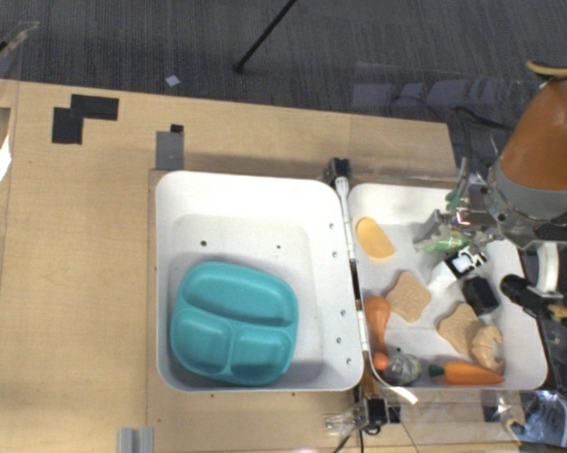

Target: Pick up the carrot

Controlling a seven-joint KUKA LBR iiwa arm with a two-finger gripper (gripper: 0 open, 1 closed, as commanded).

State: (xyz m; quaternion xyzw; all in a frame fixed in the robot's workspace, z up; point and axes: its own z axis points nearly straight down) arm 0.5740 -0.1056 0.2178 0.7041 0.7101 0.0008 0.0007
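Hovering over the back of the right bin (540,373), the claw (449,230) sits near the bin's far wall with something green in among its metal parts, but how wide it stands, and whether that green piece is actually gripped, cannot be told from this slanted look down. The carrot (472,374) lies well apart from it, flat along the bin's near edge, orange body pointing right and its dark green stub at the left end, just beside a grey lumpy item (401,368) and touching or nearly touching a pale knobbly piece (488,344) behind it. A second orange thing (378,319) leans against the bin's left wall; it may be another carrot-like piece, so the target wants care. Also in this bin are a yellow oval (375,238) and two tan toast-like slices (411,296). The left bin (247,196) holds a teal divided tray (234,322). As a judgement, the task is at the approach step: no grasp of the carrot has been made. The next move calls for travelling toward the near edge, turning the claw across the carrot's long axis, and descending at its middle, clear of the neighbours and the bin wall.
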